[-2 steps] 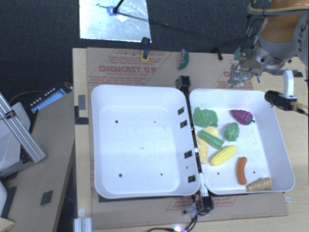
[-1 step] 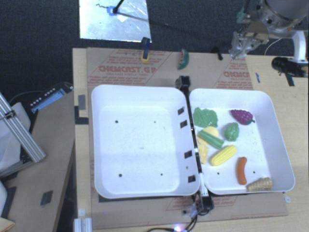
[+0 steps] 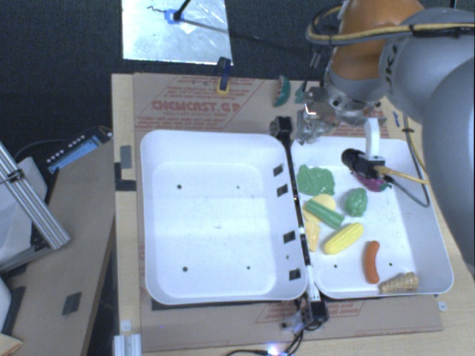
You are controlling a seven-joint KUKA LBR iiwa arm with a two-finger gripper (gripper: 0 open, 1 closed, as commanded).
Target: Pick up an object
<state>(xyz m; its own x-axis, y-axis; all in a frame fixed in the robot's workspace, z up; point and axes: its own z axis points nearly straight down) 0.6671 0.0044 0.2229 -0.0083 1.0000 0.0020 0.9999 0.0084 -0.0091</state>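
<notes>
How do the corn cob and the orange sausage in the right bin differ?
The corn cob is yellow and thick; the orange sausage is slimmer and shorter. The corn cob lies slanted near the bin's middle, against other toy food; the orange sausage lies nearly upright in view, alone, nearer the front. Both lie flat in the right bin.

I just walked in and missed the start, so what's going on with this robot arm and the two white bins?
A grey robot arm reaches in from the right, its claw over the far left corner of the right bin. That bin holds toy food: a green leafy piece, a green round piece, corn, an orange sausage, a cone and a purple piece. I see nothing between the claw's fingers. The left bin sits alongside.
</notes>
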